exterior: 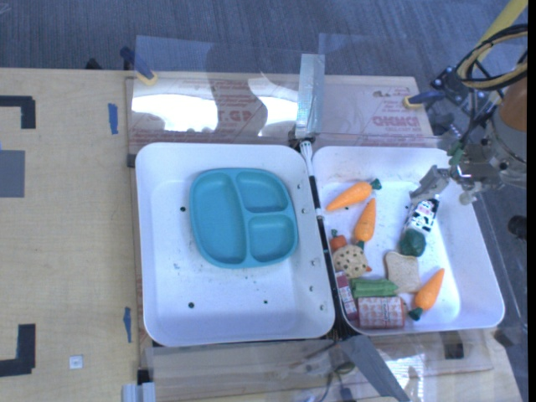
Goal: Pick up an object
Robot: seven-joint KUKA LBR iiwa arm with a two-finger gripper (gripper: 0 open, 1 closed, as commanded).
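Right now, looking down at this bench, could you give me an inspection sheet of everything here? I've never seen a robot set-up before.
Surface: wooden bench bearing a left bin and a right bin, side by side.
Job's things: in the right bin, three toy carrots, a black-and-white bottle, a green round piece, a toast slice, a cookie, a green bar, a red-labelled can.
Clutter: a blue divided plate in the left bin.
Grippers: gripper over the right bin's far corner, above the bottle; grip unclear.
Cables: yellow and black cables at the arm.
Surroundings: blue-grey carpet, clear back panel, blue tape marks.
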